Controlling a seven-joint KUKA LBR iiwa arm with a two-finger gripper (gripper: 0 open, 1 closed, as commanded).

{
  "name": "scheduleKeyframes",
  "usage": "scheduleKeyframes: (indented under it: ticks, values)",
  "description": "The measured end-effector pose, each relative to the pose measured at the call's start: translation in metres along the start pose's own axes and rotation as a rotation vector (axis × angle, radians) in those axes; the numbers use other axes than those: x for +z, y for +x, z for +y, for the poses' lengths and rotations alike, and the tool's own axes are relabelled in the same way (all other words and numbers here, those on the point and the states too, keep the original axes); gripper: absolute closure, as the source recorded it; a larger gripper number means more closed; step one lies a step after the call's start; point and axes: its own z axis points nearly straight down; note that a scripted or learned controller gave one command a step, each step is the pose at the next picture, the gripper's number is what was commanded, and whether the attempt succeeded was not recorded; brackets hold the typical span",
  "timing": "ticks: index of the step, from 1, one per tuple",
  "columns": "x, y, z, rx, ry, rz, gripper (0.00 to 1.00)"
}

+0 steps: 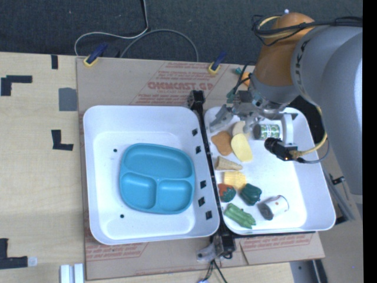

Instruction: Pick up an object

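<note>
— Over the far-left corner of the right bin (315,175), close to its left wall: the gripper (235,119), hanging below the grey arm (330,69) with its orange band (283,46).

— Clenched or released?

— Cannot tell; too much metal and cable crowded together at that corner of the right bin.

— Anything grasped?

— Nothing seen held. Just below the gripper, on the right bin's floor: an orange-brown round piece (221,141) and a pale yellow piece (241,148), touching each other, both very near the claw, contact with it unclear.

— Further along the right bin?

— Down its left wall, towards the near edge: a yellow wedge (230,164), then a yellow block (237,179), then a small red-orange piece (225,189) just beside a dark green piece (251,193). At the near-left corner of the right bin: a green ridged piece (240,216). Near the middle of the right bin's near edge: a grey and white cylinder (274,206), lying on its side, apart from the rest.

— And left of the right bin?

— Pressed against its left wall: the left bin (94,158), with a blue divided tray (156,178) lying flat in the middle.

— Beyond the right bin's far edge?

— Brown cardboard (171,87) under both bins, clipped at its far corners.
</note>
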Motion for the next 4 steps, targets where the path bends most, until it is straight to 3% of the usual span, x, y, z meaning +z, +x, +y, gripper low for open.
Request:
scheduleKeyframes:
  ticks: [1, 2, 3, 4]
  values:
    - [0.103, -0.052, 0.012, 0.005, -0.005, -0.002, 0.00]
    - [0.098, -0.050, 0.039, -0.001, -0.005, 0.000, 0.00]
    - [0.085, -0.049, 0.041, -0.002, -0.012, 0.000, 1.00]
    - [0.086, -0.050, 0.040, -0.002, -0.011, 0.000, 0.00]
